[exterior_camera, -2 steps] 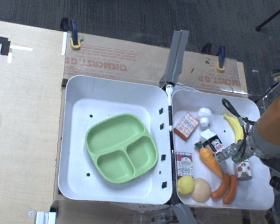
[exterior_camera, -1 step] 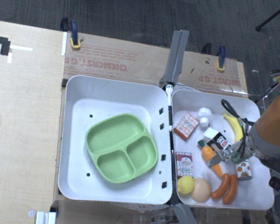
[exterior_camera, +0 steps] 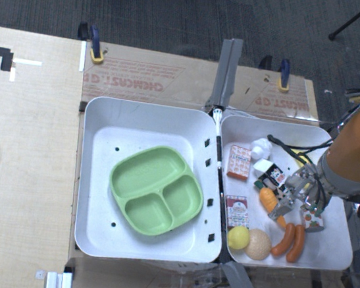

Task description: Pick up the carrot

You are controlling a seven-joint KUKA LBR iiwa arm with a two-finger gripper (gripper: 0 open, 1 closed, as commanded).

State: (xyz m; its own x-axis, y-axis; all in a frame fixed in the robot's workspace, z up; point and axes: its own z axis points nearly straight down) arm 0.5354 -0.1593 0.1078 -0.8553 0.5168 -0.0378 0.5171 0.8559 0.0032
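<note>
The carrot [exterior_camera: 266, 199] lies in the right bin [exterior_camera: 327, 244], about in its middle. Its thick orange end points to the left and far side. The gripper [exterior_camera: 283, 208] is low over the carrot's right, thinner part and hides some of it. A small piece of orange shows again on the near side of the gripper. Whether the jaws are apart or together I cannot tell, because the metal parts and cables cover this place.

I see several risks from here. The gripper sits toward the thin end and not over the middle, so if it closes there, the heavy end may tip down and the carrot may turn or slip out during the lift. The carrot is also round and smooth, so it can roll to the side under pressure.

The bin is crowded. Two sausages [exterior_camera: 290, 242] lie just beside the gripper on its near side, and they are orange-red and long like the carrot. A small error toward the near side can catch one of them instead. A black and white packet [exterior_camera: 270, 175] lies close on the far side, and the gripper may push it or pinch it.

The left bin [exterior_camera: 86, 160] holds only a green tray [exterior_camera: 155, 190] and it is well apart from the work.
</note>
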